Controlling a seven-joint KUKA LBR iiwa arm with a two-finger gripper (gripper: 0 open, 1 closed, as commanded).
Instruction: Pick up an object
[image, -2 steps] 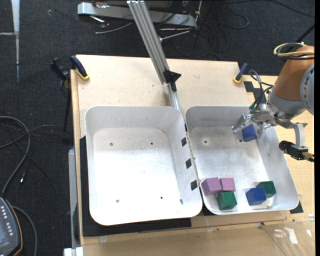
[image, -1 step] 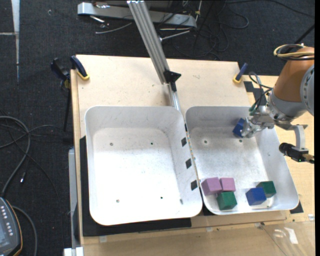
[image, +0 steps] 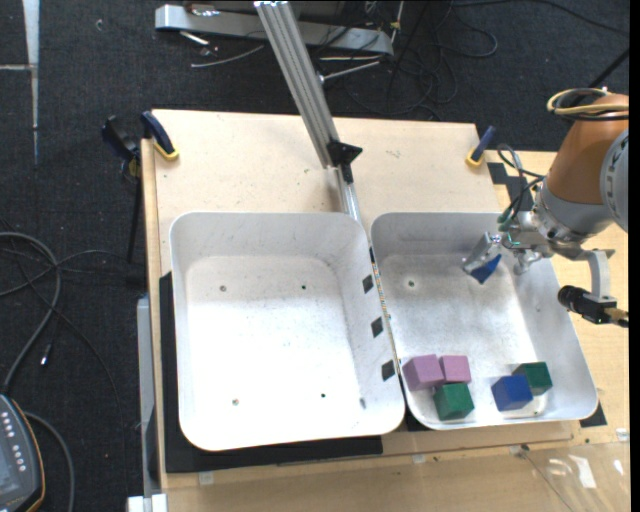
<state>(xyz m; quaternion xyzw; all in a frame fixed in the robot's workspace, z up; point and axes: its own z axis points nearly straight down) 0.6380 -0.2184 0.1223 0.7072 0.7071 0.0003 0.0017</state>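
Note:
My gripper (image: 484, 260) hangs over the upper part of the right bin (image: 440, 235), reaching in from the right. A small blue block (image: 487, 269) sits between its fingers, tilted and above the bin floor. Along the bin's front edge lie two purple blocks (image: 422, 371) (image: 455, 367) side by side, with a green block (image: 453, 401) touching them in front. To their right are a blue block (image: 511, 392) and a second green block (image: 535, 376), close together.
The left bin (image: 200, 235) stands beside the right one, with a shared ridge between them. A slanted metal pole (image: 305, 90) ends at the bins' back junction. Clamps (image: 158, 135) (image: 481, 146) grip the bench's back corners.

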